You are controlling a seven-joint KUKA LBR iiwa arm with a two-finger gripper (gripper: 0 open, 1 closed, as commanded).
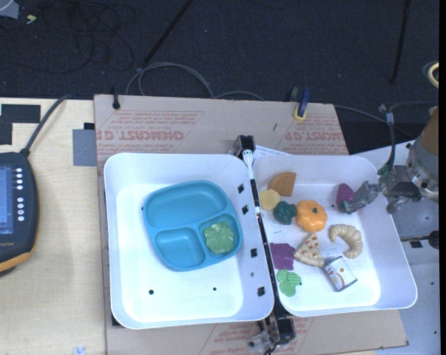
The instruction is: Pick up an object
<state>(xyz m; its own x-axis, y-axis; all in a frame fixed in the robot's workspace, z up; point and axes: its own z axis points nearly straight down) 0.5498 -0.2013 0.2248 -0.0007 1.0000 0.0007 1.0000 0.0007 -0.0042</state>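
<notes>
From my remote seat I see nothing lifted yet: the claw [358, 198], whose grip state I cannot tell, hangs at the right bin's [400, 287] far edge beside a purple toy [345, 194], other toys lying untouched.

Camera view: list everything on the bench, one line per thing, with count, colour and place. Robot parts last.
Bins: 2, white, side by side.
Divided plate: 1, blue, left bin.
Leafy piece: 1, green, in plate's small compartment.
Toy foods, right bin: pumpkin orange; croissant tan; pizza slice; carton; purple block; green leaf; yellow piece; brown piece; dark green piece; purple piece.
Handheld controller: 1, grey-orange, far left.
Gripper: 1, grey, right bin's right edge.
</notes>
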